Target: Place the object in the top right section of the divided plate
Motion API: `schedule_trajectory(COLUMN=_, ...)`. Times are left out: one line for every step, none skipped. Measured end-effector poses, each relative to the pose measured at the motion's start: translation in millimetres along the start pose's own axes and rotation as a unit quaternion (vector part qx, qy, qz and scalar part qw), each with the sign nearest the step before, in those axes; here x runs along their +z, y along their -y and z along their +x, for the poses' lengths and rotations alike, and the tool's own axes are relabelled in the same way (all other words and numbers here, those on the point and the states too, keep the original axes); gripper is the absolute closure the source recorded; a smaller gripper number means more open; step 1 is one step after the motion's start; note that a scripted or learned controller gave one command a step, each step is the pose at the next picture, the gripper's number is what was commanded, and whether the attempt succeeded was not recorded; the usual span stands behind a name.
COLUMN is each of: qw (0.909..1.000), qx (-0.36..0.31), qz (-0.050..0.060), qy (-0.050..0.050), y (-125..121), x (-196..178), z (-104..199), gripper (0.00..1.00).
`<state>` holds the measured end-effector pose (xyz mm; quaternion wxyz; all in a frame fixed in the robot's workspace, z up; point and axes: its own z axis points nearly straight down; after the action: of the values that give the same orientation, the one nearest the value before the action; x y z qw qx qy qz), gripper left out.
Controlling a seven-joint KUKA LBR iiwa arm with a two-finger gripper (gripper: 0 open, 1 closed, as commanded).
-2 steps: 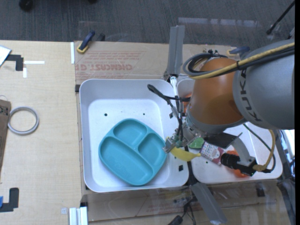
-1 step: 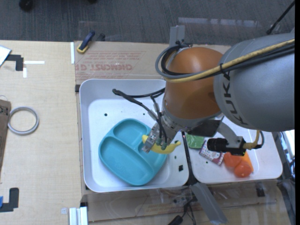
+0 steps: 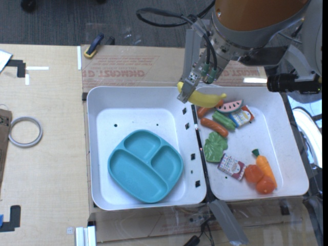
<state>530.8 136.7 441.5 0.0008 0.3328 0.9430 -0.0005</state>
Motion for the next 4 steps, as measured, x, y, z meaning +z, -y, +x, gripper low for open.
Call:
schedule_trajectory(qw=0.9903, qx=-0.139, qz=0.001, qy=-0.001, y=-55.6, x=166.0, z=34.0, gripper=1.0)
schedule_trajectory(qw=0.953, qx=-0.303, qz=-0.001, qy=0.001, y=3.9, x=45.1, z=3.6, gripper=1.0)
schedule_trajectory(qw=0.9262, qx=-0.377, qz=0.0, qy=-0.001, y=-36.0, x=204.6, z=95.2, gripper=1.0)
schedule_trajectory(qw=0.9313, qx=-0.364, qz=-0.001, qy=0.0, y=-41.5, x=181.9, z=95.2, gripper=1.0)
